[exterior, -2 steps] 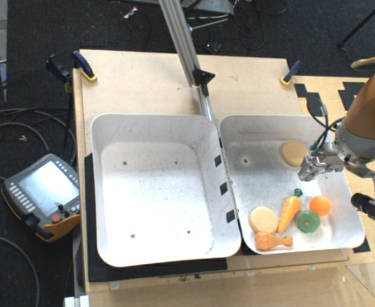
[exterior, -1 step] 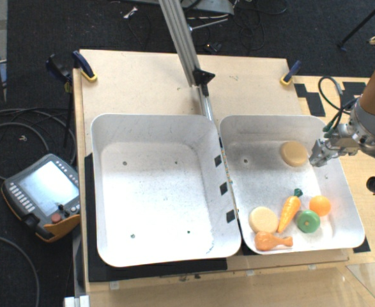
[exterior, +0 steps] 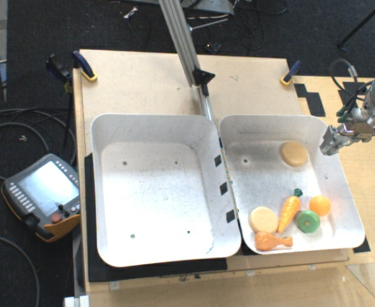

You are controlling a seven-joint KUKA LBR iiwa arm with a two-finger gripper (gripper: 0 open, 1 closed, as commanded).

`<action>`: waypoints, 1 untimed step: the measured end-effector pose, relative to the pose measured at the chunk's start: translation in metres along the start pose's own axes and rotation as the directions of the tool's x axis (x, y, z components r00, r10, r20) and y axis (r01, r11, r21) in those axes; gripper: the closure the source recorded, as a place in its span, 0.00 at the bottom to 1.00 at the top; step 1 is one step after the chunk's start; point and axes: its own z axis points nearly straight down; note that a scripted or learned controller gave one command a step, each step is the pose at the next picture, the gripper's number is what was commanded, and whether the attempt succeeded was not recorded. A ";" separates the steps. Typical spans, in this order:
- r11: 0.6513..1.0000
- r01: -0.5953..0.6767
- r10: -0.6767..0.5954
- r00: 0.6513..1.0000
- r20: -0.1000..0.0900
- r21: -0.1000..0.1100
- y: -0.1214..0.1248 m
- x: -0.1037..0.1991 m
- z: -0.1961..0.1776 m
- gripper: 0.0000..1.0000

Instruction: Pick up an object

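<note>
At the near edge of the right bin (exterior: pixel 350 200), a cluster of toy food is seen lying toward five o'clock on the bin floor. Nearest of all, an orange drumstick-shaped piece (exterior: pixel 272 240) is laid flat, touching the pale round disc (exterior: pixel 263 219) just above it. A carrot (exterior: pixel 289 211) with a green top is tilted from seven to one o'clock, wedged between the disc and a green round piece (exterior: pixel 308 220). At two o'clock from the green piece, and just beside it, a small orange ball (exterior: pixel 319 204) is found.

Farther back, well apart from the cluster, a tan round piece (exterior: pixel 294 153) rests alone near the bin's far wall. The left bin (exterior: pixel 104 133) is set just beside the right one, their inner rims touching.

At three o'clock of the tan piece, the claw (exterior: pixel 333 143) is held over the right bin's far right rim, nothing seen gripped in it; whether it is wide or narrow cannot be told from here. The grey arm (exterior: pixel 370 110) is seen entering from the right.

Beyond the bins, the bare wooden counter (exterior: pixel 149 82) is crossed by a slanted metal pole (exterior: pixel 181 34). At nine o'clock, a teach pendant (exterior: pixel 43 197) lies on the dark floor.
</note>
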 end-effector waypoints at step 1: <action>1.000 0.004 -0.004 1.000 -0.004 0.005 0.018 0.046 -0.003 1.00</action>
